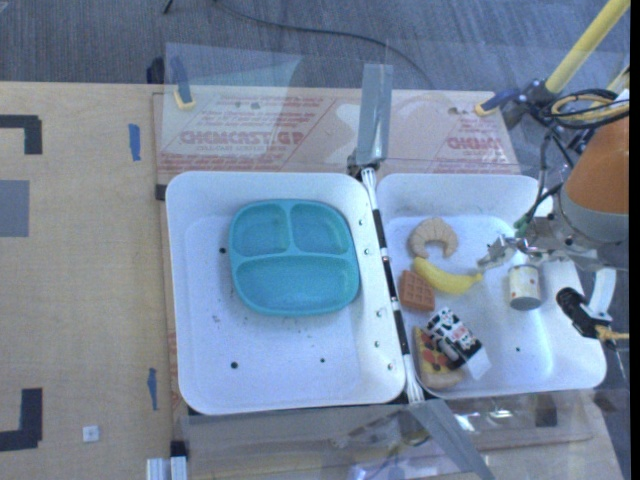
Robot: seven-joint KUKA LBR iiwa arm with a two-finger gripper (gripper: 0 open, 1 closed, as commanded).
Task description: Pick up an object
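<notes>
1. The objects to pick from lay in the right bin [560, 363], gathered toward its left side: a croissant [433, 237] near the far wall, a banana [446, 277] just in front of it, and an orange waffle-like square [416, 291] touching the banana's left end.
2. Nearer the camera sat a small black-and-white cow figure [452, 332] atop a slice of toy pizza [437, 361], close to the divider between the bins.
3. The gripper [523, 280] hung over the right half of that bin, to the right of the banana's tip, with a pale cylindrical part pointing down; whether its claw was spread or closed could not be told, and nothing was seen held in it.
4. The arm [600, 183], with its orange band, came in from the right edge.
5. The left bin [260, 368] held a teal three-compartment plate [294, 256], lying flat in its far half.
</notes>
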